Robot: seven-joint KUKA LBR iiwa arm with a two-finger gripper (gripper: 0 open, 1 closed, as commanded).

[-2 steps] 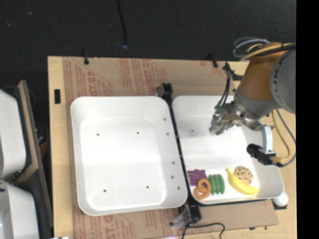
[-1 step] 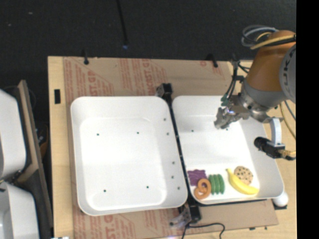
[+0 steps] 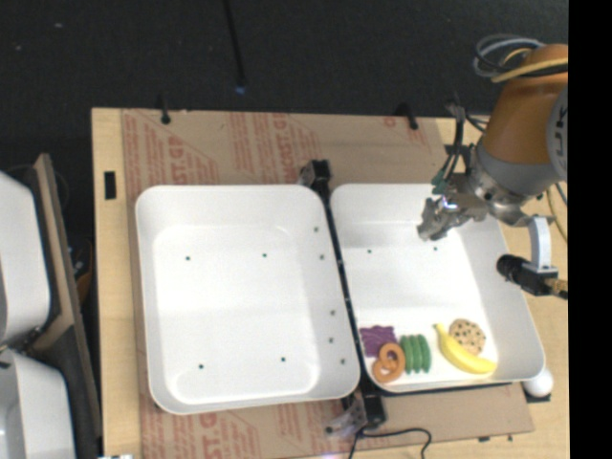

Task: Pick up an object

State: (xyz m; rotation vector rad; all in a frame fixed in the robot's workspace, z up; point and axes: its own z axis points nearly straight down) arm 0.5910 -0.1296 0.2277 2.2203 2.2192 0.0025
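A: Where does the claw (image 3: 435, 223) stand, and what is its state?

B: It hangs over the far part of the right bin (image 3: 402, 275), nothing visibly between its fingers. Whether they are spread or closed cannot be told at this size.

A: And the objects to pick?

B: All lie well apart from the claw, toward the near edge of the same bin. The banana (image 3: 461, 352) and cookie (image 3: 468, 333) sit nearest its line, touching each other. Further left of them come the green piece (image 3: 416, 352), the orange ring (image 3: 389, 362) and the purple piece (image 3: 379, 337), packed close.

A: How should the step be done well?

B: A judgement only: the claw should travel toward the near edge and choose one target before descending. The banana looks the best choice, being long and at the row's end; fingers set across its narrow width would avoid the cookie. The ring and purple piece crowd the bin wall, which could block a finger.
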